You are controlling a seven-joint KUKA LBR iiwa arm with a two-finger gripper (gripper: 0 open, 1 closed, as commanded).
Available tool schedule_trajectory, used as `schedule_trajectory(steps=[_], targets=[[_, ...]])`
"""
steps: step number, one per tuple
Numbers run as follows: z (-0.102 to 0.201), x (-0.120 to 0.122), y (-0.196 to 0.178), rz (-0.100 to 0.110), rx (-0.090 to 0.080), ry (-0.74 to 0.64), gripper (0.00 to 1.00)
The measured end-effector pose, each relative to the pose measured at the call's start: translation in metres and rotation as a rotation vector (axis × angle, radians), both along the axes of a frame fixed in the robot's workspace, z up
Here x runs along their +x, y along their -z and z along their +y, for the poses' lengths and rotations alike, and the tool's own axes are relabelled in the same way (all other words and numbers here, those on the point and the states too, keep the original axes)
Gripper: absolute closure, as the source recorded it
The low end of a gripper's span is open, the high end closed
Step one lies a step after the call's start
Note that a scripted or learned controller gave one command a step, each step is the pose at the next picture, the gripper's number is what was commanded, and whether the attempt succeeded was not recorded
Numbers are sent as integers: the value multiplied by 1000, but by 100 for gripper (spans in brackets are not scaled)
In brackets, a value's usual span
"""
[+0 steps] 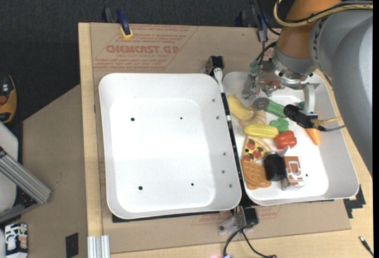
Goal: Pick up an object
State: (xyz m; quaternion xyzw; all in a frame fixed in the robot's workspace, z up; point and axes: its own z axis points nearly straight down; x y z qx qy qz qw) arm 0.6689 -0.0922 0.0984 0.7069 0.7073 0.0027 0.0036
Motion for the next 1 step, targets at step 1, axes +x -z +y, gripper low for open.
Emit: schedule_trajectory(steps=[1], targets=[[45, 0, -94, -3, 2, -5, 100]])
